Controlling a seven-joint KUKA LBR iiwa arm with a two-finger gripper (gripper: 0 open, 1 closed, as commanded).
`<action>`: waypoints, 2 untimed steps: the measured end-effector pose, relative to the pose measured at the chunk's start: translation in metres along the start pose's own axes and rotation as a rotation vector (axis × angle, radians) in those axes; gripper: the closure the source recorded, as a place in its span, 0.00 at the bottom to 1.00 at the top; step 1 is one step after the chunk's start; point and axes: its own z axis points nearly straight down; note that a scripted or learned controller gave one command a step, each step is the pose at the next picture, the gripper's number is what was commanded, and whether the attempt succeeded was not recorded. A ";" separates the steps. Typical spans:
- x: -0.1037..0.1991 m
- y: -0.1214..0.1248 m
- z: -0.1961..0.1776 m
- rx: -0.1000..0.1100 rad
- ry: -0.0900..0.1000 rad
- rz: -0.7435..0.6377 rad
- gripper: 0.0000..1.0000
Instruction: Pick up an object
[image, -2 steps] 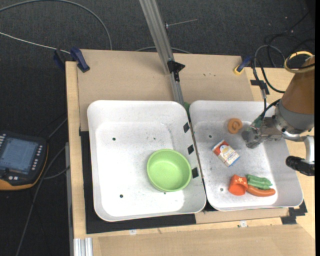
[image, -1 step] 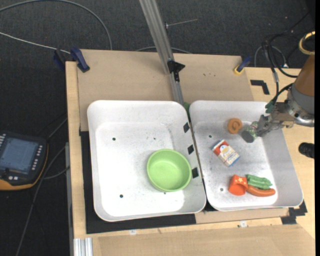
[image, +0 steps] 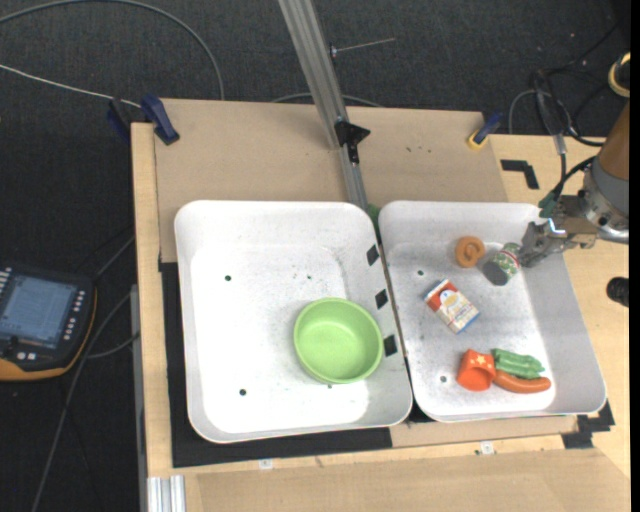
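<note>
**Tool at the right bin's far side, beside a small grey-green object**

Nearest the camera, along the right bin's (image: 590, 395) front edge, an orange-red toy (image: 477, 371) lies touching a green and red vegetable toy (image: 520, 368). Across the divide, a green bowl (image: 338, 340) sits in the front right part of the left bin (image: 200, 300), alone there. Further back in the right bin, a small red and white carton (image: 451, 305) lies tilted near the middle. Beyond it, an orange round piece (image: 470, 251) sits just beside a small grey-green object (image: 500, 265), and the tool (image: 528, 247) hangs at that object's right end; whether its fingers are apart or clamped on it cannot be told.

That grey-green object looks like the likeliest pick. A good grasp probably means centring on it before closing and lifting straight up, so the orange piece next to it is not dragged along.

Room is tight on the far right: the bin's raised rim is near the tool. Open floor lies toward the bin's middle, between the carton and the right wall, and the table (image: 300, 150) behind both bins is bare.
</note>
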 end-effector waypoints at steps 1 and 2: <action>0.048 0.008 -0.012 0.000 0.001 -0.004 1.00; 0.099 0.019 -0.002 0.002 0.002 -0.005 1.00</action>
